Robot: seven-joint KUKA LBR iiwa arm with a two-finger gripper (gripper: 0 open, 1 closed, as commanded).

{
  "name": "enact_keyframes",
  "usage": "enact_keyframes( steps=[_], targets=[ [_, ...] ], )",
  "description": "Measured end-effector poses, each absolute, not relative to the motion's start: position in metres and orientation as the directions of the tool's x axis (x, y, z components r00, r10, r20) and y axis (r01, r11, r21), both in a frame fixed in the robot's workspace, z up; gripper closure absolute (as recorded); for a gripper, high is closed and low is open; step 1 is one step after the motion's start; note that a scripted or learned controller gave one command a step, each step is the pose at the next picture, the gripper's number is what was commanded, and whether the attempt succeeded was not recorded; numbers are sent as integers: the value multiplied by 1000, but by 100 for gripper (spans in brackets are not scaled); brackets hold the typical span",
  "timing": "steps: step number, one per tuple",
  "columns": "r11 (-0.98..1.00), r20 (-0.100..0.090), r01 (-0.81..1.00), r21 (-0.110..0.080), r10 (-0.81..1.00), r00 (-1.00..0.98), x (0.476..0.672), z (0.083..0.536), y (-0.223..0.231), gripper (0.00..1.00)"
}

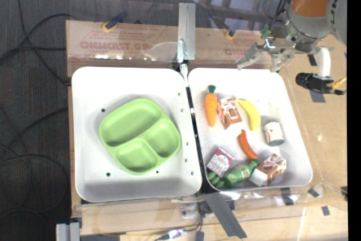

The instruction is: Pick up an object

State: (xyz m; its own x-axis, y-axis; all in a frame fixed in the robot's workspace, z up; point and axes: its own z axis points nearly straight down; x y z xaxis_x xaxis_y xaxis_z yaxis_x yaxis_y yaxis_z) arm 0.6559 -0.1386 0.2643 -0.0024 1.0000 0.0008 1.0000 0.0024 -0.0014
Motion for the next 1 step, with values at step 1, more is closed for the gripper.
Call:
enact_keyframes(
  steps=[1],
  targets=[
    [137, -4, 991, 9, 991, -137, 616, 125, -155, 0]
  ],
)
